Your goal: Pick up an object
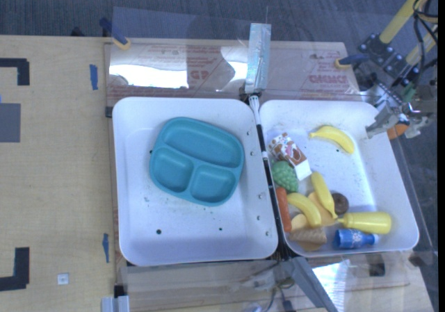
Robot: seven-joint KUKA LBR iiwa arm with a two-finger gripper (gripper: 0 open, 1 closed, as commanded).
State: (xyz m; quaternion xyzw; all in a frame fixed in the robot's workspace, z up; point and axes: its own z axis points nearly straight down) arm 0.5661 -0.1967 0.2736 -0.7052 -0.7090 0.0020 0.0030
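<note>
Meanwhile banana (pixel 333 138) in right bin (pixel 389 165), left of pincer (pixel 389 123), apart.

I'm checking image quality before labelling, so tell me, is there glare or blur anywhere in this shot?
In the camera view, bright glare washes over the clear plastic sheet behind the bins; another bright patch sits at the bottom edge below the right bin. The blue tray and the bananas look reasonably sharp. The gripper at right looks soft and cluttered.
</note>
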